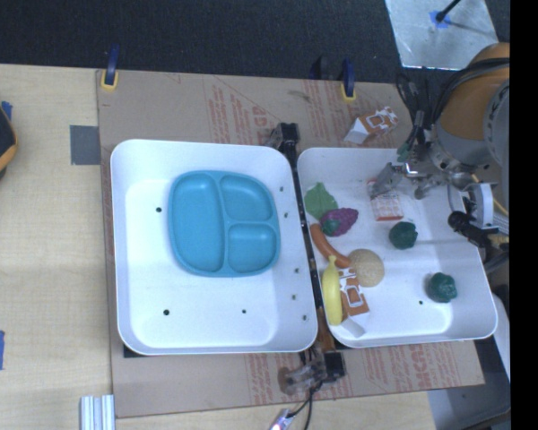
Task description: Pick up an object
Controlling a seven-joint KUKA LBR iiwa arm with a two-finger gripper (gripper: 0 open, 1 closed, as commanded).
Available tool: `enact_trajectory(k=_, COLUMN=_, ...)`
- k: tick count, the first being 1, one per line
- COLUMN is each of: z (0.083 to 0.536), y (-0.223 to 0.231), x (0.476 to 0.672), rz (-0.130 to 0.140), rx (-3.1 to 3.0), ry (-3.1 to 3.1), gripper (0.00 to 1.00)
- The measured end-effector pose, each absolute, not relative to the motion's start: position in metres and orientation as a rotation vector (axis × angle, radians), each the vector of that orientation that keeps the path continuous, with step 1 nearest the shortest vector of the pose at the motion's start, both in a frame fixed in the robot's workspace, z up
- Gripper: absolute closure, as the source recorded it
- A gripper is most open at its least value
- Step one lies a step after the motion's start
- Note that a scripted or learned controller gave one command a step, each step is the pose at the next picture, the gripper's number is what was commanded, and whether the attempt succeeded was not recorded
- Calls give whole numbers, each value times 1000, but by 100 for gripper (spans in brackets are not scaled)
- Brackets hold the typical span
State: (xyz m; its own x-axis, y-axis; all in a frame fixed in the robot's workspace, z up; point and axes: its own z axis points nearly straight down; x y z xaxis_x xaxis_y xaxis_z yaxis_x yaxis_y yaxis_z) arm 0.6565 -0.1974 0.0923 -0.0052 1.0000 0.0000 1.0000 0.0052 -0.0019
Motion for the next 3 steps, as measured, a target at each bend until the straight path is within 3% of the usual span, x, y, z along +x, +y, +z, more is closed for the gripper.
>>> enact_trajectory(k=1, z=97, y=-181, x=563, rz=5, rx=-2214, ry=-2225, gripper=0)
enact_trajectory(k=2, z=107, y=-182, x=563, rz=8, rx=-2209, ry=-2230, gripper=100)
enact_trajectory(k=3, z=219, y=-134, x=542, rz=2, rx=-2215, ry=-2225, gripper=100)
